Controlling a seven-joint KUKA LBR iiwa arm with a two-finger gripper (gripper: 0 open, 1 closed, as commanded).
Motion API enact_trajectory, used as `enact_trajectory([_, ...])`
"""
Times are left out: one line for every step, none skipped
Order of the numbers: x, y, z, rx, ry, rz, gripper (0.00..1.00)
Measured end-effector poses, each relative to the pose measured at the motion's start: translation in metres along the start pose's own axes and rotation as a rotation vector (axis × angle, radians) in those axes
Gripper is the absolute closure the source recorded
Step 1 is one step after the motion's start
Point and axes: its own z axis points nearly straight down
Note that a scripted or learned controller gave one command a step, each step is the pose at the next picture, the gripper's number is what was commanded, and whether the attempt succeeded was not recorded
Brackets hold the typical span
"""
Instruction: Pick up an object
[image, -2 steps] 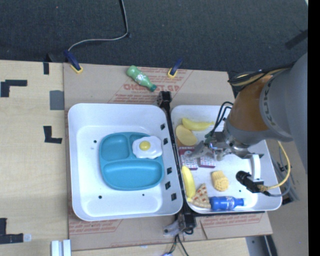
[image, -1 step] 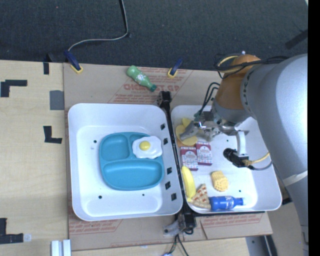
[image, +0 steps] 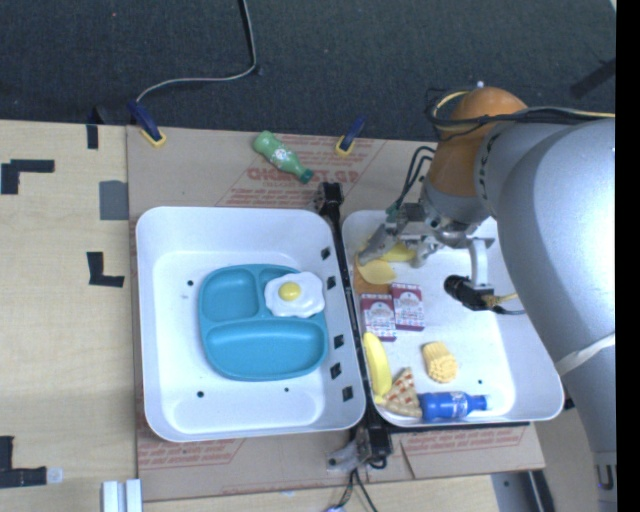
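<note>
Two shallow white bins sit side by side on the worktop (image: 70, 330), and the camera view looks down on both at a slant. The left bin (image: 165, 250) carries a blue divided plate (image: 262, 335) with a toy fried egg (image: 293, 295) on its upper right corner. The right bin (image: 520, 370) carries the loose toys, spread apart enough that each could be reached singly.

The pincer (image: 400, 240) is low over the back left corner of the right bin, directly above a pale yellow piece (image: 377, 268) that lies flat on the floor there; I judge this the thing being tried for. Its long axis runs roughly left to right, tilting slightly up toward the right. Whether the fingers are wide or narrow I cannot tell, as the wrist hides them.

Nearer the front lie two small red packets (image: 393, 310) just beside each other, a banana (image: 377, 365) running front to back, a corn cob (image: 439, 362), a pizza slice (image: 402, 392) and a blue bottle (image: 450, 405) lying crosswise. A green bottle (image: 282, 157) lies outside the bins, beyond the left one.
</note>
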Motion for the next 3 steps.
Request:
enact_trajectory([-0.001, -0.001, -0.009, 0.007, -0.004, -0.001, 1.00])
enact_trajectory([-0.001, -0.001, -0.009, 0.006, -0.004, -0.001, 0.00])
enact_trajectory([0.004, -0.045, 0.000, -0.013, -0.005, 0.001, 0.00])
